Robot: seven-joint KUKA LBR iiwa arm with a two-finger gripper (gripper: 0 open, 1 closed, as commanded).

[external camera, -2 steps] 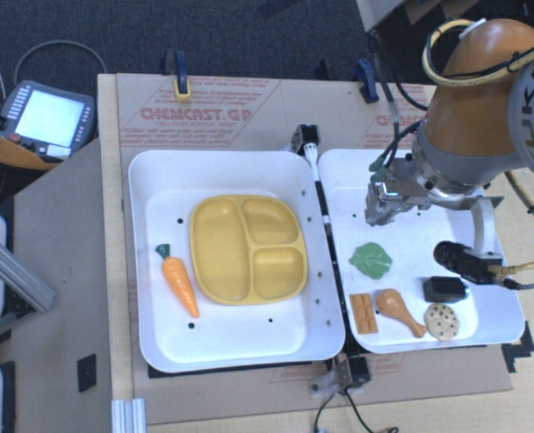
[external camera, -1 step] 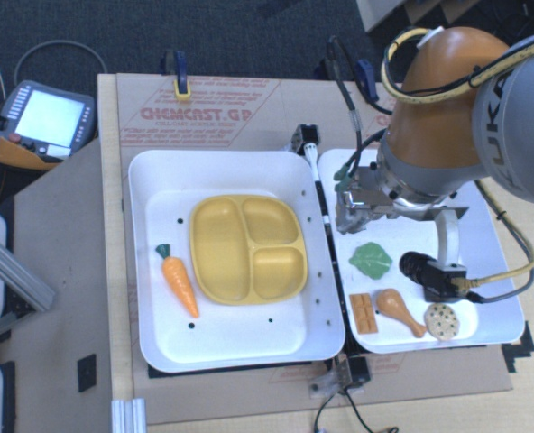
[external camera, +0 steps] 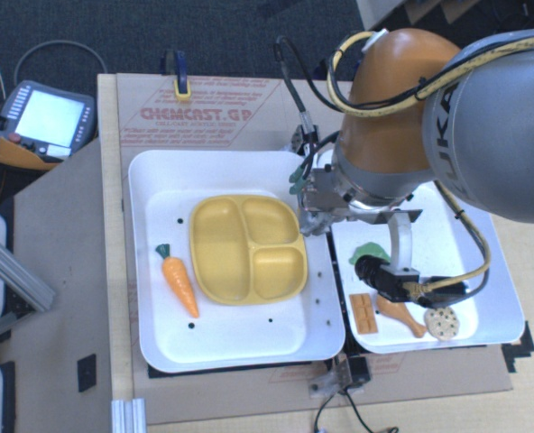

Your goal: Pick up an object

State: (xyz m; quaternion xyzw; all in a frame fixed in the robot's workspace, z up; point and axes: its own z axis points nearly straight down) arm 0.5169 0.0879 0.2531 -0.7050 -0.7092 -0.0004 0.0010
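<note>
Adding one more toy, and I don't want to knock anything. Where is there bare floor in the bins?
Left bin: bare floor in front of the yellow plate and carrot, and a strip behind the plate. Right bin is crowded: wafer, drumstick, cookie and green piece cluster at its front, the arm above.

carrot (external camera: 179, 285) L of plate (external camera: 247, 246), L bin (external camera: 231, 327)

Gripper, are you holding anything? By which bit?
Cannot tell: the gripper sits at the left bin's right wall, beside the tray, and the arm hides what is under it.
</note>
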